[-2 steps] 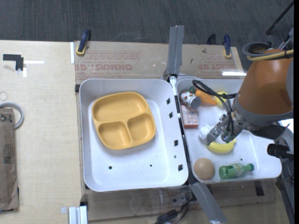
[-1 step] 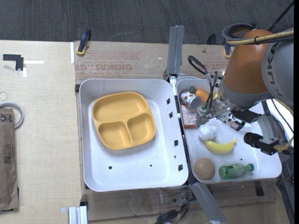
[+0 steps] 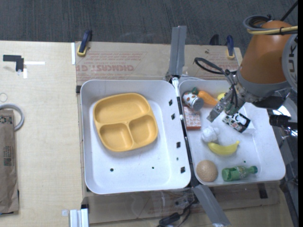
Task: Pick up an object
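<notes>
A: Report the gripper (image 3: 226,109) condition.

B: The gripper hangs over the upper middle of the right bin (image 3: 270,141). Whether anything sits between the fingers cannot be told; the wrist hides their tips.

A: Nearest items?

B: A black-and-white patterned object (image 3: 236,122) lies just beside the gripper, toward the lower right. An orange carrot-shaped piece (image 3: 207,97) lies to the upper left, with a small yellow item (image 3: 221,97) next to it. A round white-and-red object (image 3: 191,99) rests at the bin's left wall, above a flat reddish packet (image 3: 192,119).

A: Further out?

B: A white lumpy object (image 3: 209,134) sits below and left of the gripper, touching a yellow banana (image 3: 223,148). A tan ball (image 3: 207,170) and a green bottle (image 3: 239,172), lying on its side, occupy the bin's near edge, well apart from the gripper.

A: Left bin (image 3: 94,174)?

B: It holds a yellow divided plate (image 3: 125,121) with three compartments.

A: Surroundings?

B: The arm (image 3: 267,56) enters from the right. Both bins sit on a cardboard sheet (image 3: 123,60) clamped to the worktop (image 3: 42,126).
</notes>
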`<state>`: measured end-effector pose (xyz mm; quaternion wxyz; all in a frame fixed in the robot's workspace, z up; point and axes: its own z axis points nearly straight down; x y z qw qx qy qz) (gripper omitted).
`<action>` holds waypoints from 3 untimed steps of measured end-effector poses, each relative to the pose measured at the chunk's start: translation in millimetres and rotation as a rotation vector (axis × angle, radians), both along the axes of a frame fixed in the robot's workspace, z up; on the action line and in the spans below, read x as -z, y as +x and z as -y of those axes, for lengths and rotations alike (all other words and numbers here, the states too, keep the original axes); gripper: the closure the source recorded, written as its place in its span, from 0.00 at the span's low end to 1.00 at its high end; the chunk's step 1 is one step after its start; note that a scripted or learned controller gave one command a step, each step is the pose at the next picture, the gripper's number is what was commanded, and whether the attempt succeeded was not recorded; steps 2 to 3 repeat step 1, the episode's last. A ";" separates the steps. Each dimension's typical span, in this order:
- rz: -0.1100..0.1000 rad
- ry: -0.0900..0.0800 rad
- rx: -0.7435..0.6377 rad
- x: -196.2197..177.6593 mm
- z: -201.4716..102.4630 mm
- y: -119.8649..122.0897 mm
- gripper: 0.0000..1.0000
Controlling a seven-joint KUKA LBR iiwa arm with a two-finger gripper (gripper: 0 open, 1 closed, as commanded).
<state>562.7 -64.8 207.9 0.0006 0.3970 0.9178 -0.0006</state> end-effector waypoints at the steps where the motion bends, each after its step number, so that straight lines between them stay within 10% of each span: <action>1: 0.001 0.000 0.080 16.6 -59.5 63.3 1.00; 3: 0.001 0.000 0.080 16.6 -59.5 63.3 1.00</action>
